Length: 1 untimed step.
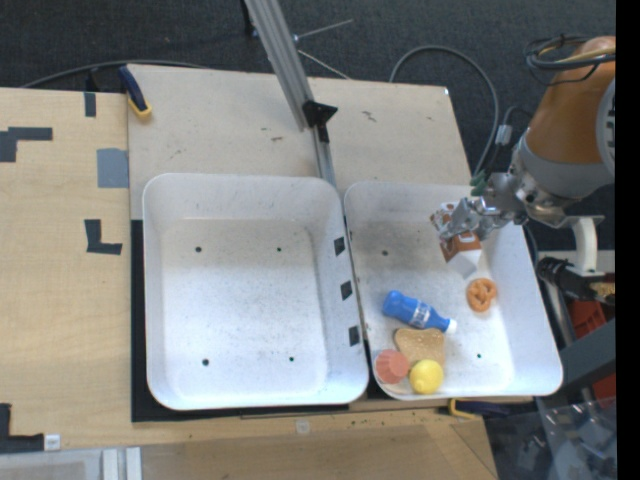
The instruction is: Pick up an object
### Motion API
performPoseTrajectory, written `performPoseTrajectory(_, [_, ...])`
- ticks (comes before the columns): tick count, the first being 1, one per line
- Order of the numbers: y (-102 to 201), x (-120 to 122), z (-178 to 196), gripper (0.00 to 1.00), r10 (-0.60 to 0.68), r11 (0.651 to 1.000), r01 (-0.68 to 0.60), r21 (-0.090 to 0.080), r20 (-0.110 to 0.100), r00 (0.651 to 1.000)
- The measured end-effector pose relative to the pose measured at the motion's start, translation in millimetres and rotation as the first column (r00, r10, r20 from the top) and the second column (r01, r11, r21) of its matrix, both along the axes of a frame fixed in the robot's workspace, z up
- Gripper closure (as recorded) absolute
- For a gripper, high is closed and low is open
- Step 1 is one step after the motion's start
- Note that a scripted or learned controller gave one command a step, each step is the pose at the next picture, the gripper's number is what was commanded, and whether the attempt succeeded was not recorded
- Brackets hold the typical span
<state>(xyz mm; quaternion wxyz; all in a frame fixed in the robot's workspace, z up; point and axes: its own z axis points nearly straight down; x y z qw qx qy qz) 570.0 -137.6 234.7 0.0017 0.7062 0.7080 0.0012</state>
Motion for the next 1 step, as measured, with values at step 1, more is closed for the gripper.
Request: performPoseTrajectory(1, [0.4,0.6,21.5,1.00,-0.001,1.000,0.001,0.000,-0.003,1.000])
